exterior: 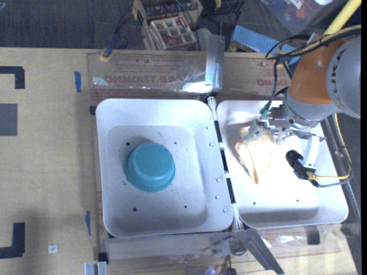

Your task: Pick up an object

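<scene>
Two shallow white bins are shown side by side on the worktop [40, 171]. In the left bin [109, 119] a teal bowl [150, 165] lies upturned, well apart from the arm. In the right bin [332, 211] a pale, tan, crumpled object [255, 153], perhaps cloth or paper, lies near the bin's inner wall; its exact nature cannot be told. The gripper [274, 126] is seen just above the object's upper edge, at or near contact; whether it is parted or closed cannot be told, as it is masked by the wrist and glare.

The step in hand is judged to be the descent onto the tan object. A good grasp would be favoured by centring over the object's bulk rather than its thin edge, by keeping clear of the bin wall, and by a straight lift once closure is made.
</scene>
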Motion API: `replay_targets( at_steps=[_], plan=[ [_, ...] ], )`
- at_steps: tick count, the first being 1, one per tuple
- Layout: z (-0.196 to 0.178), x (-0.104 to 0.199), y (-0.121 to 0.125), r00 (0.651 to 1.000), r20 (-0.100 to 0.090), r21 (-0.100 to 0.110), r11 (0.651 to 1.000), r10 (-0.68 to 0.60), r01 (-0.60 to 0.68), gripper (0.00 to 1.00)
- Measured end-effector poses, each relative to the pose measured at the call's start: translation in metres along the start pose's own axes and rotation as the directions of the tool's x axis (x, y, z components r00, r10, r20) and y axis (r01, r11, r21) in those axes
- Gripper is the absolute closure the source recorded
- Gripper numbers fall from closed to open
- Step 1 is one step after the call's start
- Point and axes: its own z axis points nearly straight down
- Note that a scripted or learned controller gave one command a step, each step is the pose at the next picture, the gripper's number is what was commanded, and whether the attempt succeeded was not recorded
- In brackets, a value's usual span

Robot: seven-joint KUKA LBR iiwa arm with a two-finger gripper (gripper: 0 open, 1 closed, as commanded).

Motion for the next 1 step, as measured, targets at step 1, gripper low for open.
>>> replay_targets(
  at_steps=[1],
  plan=[
    [0.0525,0.0076,0.0365,0.999,0.003,-0.012,0.999,-0.042,0.042,0.00]
  ],
)
